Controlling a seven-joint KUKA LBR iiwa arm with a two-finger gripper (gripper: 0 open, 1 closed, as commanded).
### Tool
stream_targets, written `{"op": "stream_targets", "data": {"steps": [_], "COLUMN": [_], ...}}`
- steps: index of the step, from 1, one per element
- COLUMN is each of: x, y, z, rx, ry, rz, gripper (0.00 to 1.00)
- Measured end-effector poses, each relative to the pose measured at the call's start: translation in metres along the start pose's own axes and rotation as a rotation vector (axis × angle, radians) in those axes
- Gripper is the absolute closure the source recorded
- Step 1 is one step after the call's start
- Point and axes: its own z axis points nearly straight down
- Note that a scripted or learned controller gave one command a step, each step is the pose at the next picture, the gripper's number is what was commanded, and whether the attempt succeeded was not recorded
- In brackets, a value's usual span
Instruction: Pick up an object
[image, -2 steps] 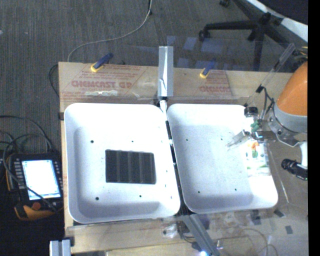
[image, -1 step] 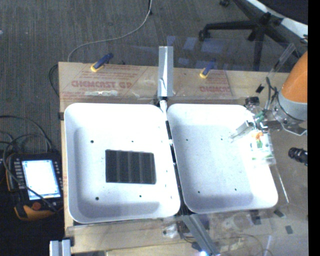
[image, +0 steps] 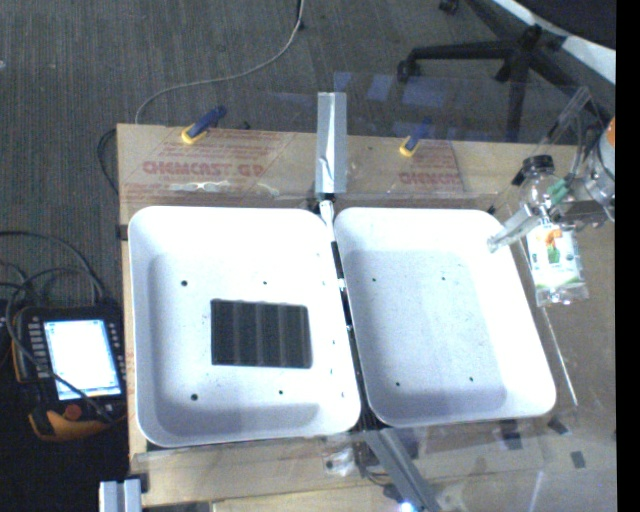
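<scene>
Dark ridged block (image: 261, 333) far from pincer (image: 553, 215)

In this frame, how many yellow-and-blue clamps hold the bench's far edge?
2: one yellow-and-blue clamp at the far left, above the left shallow white bin; another above the right shallow white bin. Others may be hidden.

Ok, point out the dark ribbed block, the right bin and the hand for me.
dark ribbed block (image: 261, 333): camera view, middle of its top face.
right bin (image: 440, 310): camera view, bare floor.
hand (image: 560, 225): camera view, its body past the bin's right rim.
</scene>
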Motion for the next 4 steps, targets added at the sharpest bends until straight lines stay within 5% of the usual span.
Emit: {"op": "stream_targets", "data": {"steps": [1, 2, 3, 4], "x": [0.008, 0.007, 0.009, 0.045], "y": [-0.015, 0.027, 0.029, 0.070], "z": [0.171, 0.195, 0.186, 0.111], "rx": [0.004, -0.012, -0.014, -0.001], "ry": [0.010, 0.007, 0.008, 0.000], "rz": [-0.091, -0.221, -0.223, -0.240], "gripper": [0.00, 0.00, 1.00, 1.00]}}
